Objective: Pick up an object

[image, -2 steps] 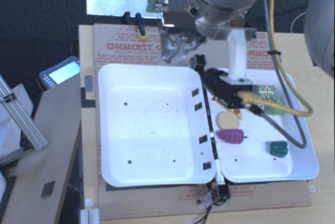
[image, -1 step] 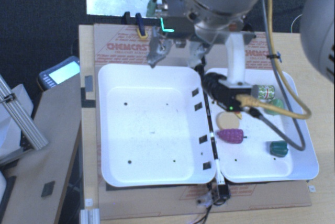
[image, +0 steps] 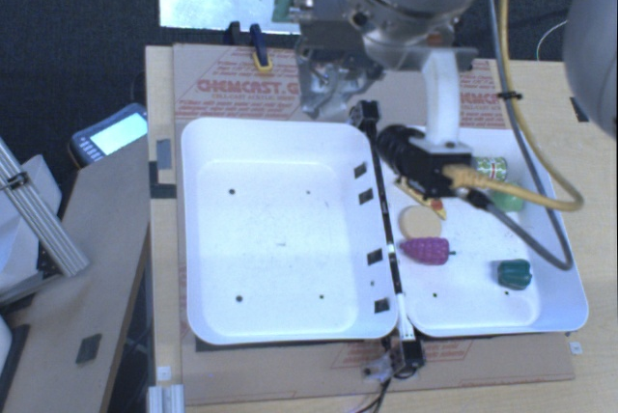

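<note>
Nearest the camera, a cable bundle was seen at the front edge where the left bin and the right bin met. In the right bin a purple knobbly toy, a dark green pepper-like toy, a pale round disc and a green can were spread near one another. The gripper was held high over the back rim of the bins, and whether it was open or closed could not be told. The purple toy was judged light and probably stiff, its bumps offering grip; it would best be taken across its short middle, away from the disc just behind it
</note>
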Motion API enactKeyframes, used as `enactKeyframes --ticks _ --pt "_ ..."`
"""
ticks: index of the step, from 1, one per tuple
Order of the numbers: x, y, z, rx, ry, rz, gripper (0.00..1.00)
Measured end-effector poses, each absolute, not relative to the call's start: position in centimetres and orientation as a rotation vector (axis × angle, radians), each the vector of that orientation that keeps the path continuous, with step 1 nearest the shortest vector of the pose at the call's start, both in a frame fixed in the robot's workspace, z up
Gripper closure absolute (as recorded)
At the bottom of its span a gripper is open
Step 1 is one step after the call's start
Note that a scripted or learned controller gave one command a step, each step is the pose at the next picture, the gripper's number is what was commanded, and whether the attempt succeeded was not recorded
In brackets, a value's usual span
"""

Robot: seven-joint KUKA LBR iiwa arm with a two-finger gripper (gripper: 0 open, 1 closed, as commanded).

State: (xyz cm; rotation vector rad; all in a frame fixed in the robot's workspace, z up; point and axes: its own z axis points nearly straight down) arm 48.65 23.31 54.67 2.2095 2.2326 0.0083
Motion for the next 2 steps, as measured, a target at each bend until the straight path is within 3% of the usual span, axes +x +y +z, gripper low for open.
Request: enactKeyframes --ticks 1,2 --pt "48.7 23.3 54.6 2.209 2.234 0.006 0.0" --pt "48.7 23.3 55.7 2.204 2.239 0.011 1.0"
